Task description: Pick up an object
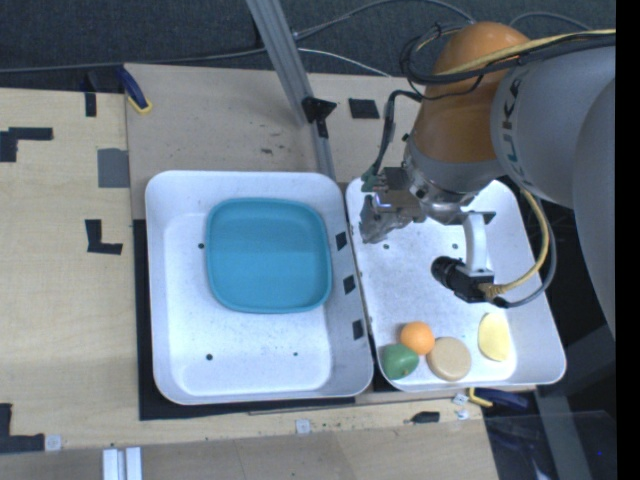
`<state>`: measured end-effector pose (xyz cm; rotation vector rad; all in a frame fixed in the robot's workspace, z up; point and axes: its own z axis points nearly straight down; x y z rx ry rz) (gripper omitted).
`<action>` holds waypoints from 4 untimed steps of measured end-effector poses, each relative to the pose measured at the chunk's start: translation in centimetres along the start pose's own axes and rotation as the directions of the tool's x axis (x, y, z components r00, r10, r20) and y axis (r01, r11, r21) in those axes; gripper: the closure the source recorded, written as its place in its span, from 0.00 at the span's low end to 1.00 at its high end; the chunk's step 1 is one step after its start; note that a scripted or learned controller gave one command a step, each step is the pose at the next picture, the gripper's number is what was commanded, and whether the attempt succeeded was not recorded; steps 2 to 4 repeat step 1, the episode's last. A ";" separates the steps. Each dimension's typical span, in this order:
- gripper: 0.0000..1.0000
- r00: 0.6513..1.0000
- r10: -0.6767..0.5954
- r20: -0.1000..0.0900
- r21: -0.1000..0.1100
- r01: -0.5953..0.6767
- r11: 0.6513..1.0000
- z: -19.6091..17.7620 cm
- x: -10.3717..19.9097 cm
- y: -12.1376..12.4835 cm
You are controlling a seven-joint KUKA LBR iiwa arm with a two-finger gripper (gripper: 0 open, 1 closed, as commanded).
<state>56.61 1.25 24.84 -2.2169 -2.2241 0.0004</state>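
The arm hangs over the right bin point(530, 363), its gripper point(385, 213) hovering at the far left corner of that bin, just beside the wall that divides the two bins. Whether the jaws are wide or narrow I cannot tell; the wrist hardware hides them from this angle, and nothing shows between them.

By the look of it, this is the approach step, with no pick made yet. All the candidates sit well apart from the gripper, clustered along the near edge of the right bin. There is a small orange ball point(417, 337), with a green object point(399, 361) touching it on the near left, a tan round disc point(450, 358) just to its right, and a pale yellow lemon-shaped piece point(494, 337) further right, near the bin's right wall.

The next move, I'd judge, calls for a travel toward the near side of the bin, then a descent centred on one item. The orange ball, green piece and tan disc are packed tight, so the jaws would struggle to straddle one cleanly. The yellow piece stands a little apart and looks the easier target.

Over in the left bin point(165, 268) lies a blue square plate point(268, 254), flat and low.
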 end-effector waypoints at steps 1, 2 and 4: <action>1.00 1.000 0.000 0.000 0.000 0.000 1.000 0.5 5.5 -1.4; 1.00 1.000 0.000 0.000 0.000 0.000 1.000 0.5 5.5 -1.4; 1.00 1.000 0.000 0.000 0.000 0.000 1.000 0.5 5.5 -1.4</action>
